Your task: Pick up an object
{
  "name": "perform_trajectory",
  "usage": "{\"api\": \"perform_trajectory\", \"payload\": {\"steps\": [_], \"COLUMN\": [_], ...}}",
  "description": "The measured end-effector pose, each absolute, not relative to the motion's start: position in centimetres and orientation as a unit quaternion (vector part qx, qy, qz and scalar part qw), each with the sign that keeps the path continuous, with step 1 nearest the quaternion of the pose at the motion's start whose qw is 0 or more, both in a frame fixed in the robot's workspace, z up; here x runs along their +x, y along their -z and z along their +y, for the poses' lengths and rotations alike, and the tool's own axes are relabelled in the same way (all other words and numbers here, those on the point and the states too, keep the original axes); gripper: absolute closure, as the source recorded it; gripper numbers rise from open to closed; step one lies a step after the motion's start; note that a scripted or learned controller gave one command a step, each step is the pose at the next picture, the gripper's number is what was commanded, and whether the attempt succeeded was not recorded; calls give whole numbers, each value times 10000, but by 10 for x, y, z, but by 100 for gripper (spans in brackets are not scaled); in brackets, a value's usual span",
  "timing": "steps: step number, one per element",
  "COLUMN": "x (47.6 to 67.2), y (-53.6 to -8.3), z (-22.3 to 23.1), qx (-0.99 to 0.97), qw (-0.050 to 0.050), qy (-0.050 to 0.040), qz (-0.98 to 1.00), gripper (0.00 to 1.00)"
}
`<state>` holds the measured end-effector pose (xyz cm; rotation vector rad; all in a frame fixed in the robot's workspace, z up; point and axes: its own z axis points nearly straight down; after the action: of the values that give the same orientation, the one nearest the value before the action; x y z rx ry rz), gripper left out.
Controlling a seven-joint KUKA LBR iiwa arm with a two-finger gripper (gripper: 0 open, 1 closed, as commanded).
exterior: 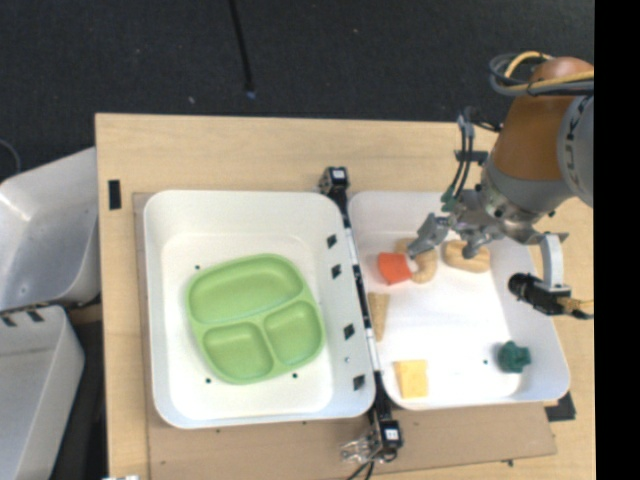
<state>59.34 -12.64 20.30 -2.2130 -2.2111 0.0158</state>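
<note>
Your likeliest target, the orange block [393, 268], lies in the right bin [452, 363] touching a tan ring [424, 270]. The gripper [447, 238] hovers just beside it, fingers spread and empty. Closing here could catch the ring, or nudge the block toward the divider.

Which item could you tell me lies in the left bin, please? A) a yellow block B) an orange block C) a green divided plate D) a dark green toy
C: the green divided plate sits in the left bin, while the blocks and toy lie in the right bin.
</note>
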Motion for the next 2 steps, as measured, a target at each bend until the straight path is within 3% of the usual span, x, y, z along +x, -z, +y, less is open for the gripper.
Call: {"api": "perform_trajectory", "payload": {"steps": [1, 2], "x": [596, 605], "y": [-210, -150], "z": [-126, -131], "qx": [-7064, -7069], "qw": [17, 27], "qy": [-14, -31], "qz": [-7078, -7073], "gripper": [0, 0]}}
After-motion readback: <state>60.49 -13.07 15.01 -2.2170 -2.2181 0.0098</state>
